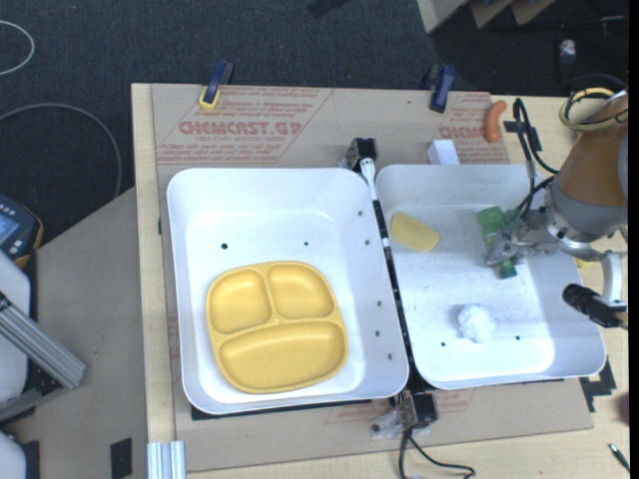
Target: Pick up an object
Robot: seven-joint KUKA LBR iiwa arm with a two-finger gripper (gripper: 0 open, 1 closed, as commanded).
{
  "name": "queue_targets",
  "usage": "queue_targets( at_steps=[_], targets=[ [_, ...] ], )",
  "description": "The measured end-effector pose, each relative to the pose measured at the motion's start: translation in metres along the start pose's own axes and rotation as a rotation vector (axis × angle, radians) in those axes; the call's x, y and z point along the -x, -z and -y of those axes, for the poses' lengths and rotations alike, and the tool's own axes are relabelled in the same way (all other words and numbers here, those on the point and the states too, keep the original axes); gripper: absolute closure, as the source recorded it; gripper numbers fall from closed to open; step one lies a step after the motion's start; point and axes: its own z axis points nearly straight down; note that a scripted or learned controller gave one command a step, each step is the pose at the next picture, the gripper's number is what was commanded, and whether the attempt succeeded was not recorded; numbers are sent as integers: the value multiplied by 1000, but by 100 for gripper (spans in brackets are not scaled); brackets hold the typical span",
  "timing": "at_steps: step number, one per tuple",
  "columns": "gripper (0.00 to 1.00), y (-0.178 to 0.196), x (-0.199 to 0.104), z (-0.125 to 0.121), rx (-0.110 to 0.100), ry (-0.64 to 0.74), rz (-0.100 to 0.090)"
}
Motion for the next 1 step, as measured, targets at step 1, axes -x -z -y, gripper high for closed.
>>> queue_targets(
  at_steps=[1],
  targets=[
    [100,1,18,43,2,-1,4]
  ],
)
